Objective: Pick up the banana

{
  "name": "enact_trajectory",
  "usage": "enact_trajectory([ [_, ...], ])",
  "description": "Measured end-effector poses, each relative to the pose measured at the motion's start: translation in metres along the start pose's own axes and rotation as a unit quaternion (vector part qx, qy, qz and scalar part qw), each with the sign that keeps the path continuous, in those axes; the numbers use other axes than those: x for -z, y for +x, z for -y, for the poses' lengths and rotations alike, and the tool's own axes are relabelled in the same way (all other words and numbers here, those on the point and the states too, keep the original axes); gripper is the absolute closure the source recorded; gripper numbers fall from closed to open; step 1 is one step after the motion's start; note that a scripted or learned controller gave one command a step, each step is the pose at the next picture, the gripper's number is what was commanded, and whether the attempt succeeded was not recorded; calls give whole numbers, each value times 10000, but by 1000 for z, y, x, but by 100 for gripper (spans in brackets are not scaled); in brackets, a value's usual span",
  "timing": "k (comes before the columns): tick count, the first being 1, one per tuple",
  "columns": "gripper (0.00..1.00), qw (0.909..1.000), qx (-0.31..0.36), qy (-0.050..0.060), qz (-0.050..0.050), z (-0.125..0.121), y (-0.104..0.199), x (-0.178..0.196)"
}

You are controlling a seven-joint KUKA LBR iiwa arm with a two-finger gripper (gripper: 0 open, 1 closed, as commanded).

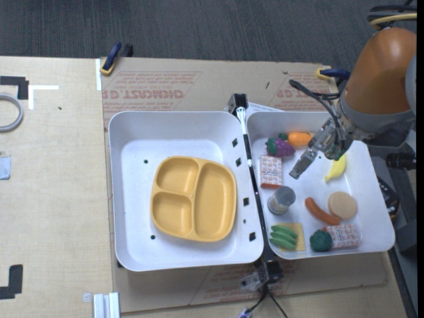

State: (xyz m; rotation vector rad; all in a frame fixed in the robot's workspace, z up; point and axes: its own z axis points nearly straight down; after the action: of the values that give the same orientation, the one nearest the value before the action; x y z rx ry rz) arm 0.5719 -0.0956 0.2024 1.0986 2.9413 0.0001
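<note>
The yellow banana (336,169) lies in the right bin (375,177), near its right wall, curved and pointing down-left. My gripper (318,160) hangs over the bin's upper middle, just up and left of the banana. It looks open: one long grey finger (300,166) slants down-left and the other sits by the banana's upper tip. I see nothing held between them. The gripper body hides the banana's top end.
The right bin also holds purple grapes (283,146), an orange carrot (299,138), a red-and-white packet (271,171), a can (283,199), a sausage (321,211), a bun (342,205), green pods (285,236) and broccoli (321,240). A yellow divided plate (195,197) lies in the left bin (126,177).
</note>
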Motion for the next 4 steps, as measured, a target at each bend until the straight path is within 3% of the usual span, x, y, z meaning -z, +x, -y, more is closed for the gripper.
enact_trajectory([
  [1, 0, 9982, 602, -1, 0, 57, 18, -14],
  [2, 0, 9755, 2201, -6, 14, 47, -56, 20],
  [3, 0, 9542, 2992, -7, 14, 22, -108, -86],
  [4, 0, 8961, 4439, -7, 7, 34, -90, -109],
])
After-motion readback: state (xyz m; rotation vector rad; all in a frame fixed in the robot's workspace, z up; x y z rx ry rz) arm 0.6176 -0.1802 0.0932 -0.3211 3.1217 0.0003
